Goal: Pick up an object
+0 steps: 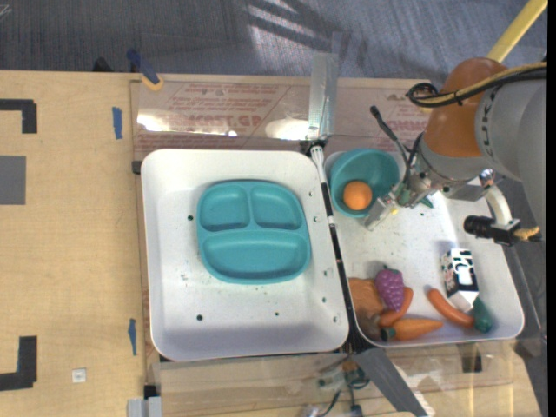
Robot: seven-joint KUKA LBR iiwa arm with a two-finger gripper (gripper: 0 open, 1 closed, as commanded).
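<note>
A teal plate (253, 231) lay in the left bin (165, 259). At 3 o'clock from it, an orange ball (356, 195) sat in a teal bowl (365, 182). The end effector (388, 203) hung beside the bowl's rim; whether it was open, I cannot tell. It might bump the bowl and miss.

Light wooden bench (69, 259) with black markings and blue tape at left; grey carpeted floor (174, 16) across top, streaked with light.
</note>
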